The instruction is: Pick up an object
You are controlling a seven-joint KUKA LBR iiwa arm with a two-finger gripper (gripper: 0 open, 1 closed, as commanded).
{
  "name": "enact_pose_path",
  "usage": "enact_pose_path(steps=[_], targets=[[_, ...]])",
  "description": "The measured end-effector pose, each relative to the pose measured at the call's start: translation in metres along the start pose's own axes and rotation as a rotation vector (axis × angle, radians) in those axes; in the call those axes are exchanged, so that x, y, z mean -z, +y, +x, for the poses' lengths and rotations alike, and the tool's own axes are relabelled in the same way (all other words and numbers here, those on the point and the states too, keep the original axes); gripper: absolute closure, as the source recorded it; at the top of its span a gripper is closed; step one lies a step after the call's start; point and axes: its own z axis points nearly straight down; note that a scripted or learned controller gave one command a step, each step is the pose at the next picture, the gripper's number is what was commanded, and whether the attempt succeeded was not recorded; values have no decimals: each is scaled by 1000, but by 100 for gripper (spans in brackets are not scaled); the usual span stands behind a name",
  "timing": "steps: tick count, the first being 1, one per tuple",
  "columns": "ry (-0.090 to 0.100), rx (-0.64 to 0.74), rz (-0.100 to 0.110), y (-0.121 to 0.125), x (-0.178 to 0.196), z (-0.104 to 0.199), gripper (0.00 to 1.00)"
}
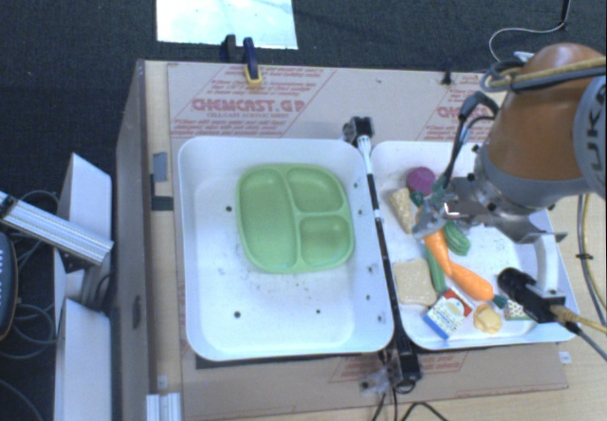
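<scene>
Two shallow white bins sit side by side on the table (285, 92). The left bin (213, 315) holds a green divided plate (294, 218), lying flat near its centre. The right bin (560, 310) holds the loose objects — a purple piece (421, 179) at the top, a pale cracker-like block (402, 209) just below it, an orange carrot (462, 272) beside a green vegetable (437, 269), a tan slice (413, 281), a small blue-and-white carton (446, 315) and a yellowish lump (487, 319). The arm reaches in from the right; its gripper (434, 213) hangs over the upper end of the carrot, close to the cracker-like block. Whether the fingers are apart or together cannot be told.
</scene>
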Motion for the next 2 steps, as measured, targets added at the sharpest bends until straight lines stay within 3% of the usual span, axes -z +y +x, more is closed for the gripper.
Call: enact_pose_path(steps=[1, 2], targets=[[0, 0, 0, -8, -3, 54, 100], [-1, -2, -1, 63, 8, 8, 100]])
